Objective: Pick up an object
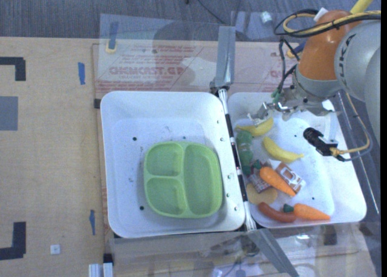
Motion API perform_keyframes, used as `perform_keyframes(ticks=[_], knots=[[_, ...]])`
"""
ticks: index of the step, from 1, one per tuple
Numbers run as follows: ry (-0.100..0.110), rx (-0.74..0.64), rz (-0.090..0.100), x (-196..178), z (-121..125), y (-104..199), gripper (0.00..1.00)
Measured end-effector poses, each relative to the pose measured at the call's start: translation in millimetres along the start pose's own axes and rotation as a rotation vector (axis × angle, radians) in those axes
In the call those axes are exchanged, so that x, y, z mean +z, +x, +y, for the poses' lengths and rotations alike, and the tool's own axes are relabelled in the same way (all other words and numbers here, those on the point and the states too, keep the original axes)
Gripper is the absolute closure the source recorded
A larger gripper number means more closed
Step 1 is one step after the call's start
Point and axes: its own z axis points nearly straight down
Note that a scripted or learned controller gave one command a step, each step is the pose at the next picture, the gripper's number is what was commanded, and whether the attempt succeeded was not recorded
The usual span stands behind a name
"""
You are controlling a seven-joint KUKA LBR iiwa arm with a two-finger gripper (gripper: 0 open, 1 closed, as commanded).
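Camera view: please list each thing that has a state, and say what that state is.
Green tray: upright, flat in the left bin, compartments bare.
Bananas: two, loose in the right bin.
Carrots: two, lying on their sides.
Pincer: low over the right bin's far edge, by one banana.

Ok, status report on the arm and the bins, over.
Gripper low over right bin, far end, by a banana. Nothing seen held. Carrots, second banana lie close. Green tray in left bin.
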Motion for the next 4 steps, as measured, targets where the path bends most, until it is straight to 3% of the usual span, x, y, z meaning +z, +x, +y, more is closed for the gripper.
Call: perform_keyframes(ticks=[1, 2, 3, 4], knots=[[-0.001, -0.052, -0.001, -38.4, 9.8, -7.6, 0.00], [0.002, -0.188, 0.000, -21.4, 9.7, -5.6, 0.00], [-0.006, -0.330, -0.004, 26.2, -39.5, 21.1, 0.00], [-0.014, -0.322, -0.008, 13.8, -38.4, 16.3, 1.00]])
